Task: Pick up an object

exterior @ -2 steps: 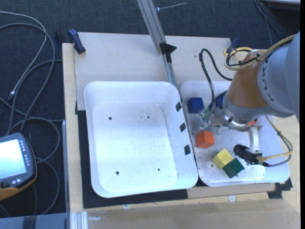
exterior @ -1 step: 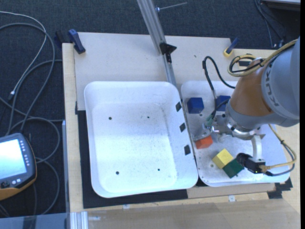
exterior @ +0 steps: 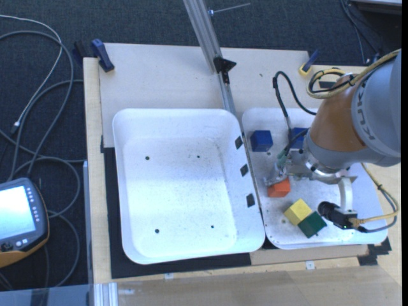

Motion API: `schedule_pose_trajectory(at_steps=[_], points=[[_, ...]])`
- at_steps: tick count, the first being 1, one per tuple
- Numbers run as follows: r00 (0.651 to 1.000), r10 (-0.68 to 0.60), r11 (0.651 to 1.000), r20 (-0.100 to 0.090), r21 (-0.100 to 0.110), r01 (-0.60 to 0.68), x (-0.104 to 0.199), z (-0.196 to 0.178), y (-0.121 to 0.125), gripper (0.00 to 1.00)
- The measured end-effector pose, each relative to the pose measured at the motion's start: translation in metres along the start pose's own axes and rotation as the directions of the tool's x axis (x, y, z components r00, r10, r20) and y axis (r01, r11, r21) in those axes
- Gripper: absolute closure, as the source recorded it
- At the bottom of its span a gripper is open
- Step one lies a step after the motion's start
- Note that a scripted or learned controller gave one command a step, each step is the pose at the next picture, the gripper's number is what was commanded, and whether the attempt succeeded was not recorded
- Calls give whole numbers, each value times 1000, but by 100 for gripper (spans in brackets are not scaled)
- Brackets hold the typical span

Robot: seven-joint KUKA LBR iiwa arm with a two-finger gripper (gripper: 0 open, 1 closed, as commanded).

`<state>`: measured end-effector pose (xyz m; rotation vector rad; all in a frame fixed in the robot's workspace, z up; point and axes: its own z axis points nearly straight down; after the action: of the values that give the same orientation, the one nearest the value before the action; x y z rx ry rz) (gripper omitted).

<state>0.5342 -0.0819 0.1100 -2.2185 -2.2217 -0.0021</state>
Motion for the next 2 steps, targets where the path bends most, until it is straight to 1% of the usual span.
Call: schedule_pose_trajectory(at_steps=[1,2], points=[[1000,-6,1000,-1,-5,6,74,-93,-54,100],[1000,-9,1000,-1,-3,9,148,-89,-9,100]])
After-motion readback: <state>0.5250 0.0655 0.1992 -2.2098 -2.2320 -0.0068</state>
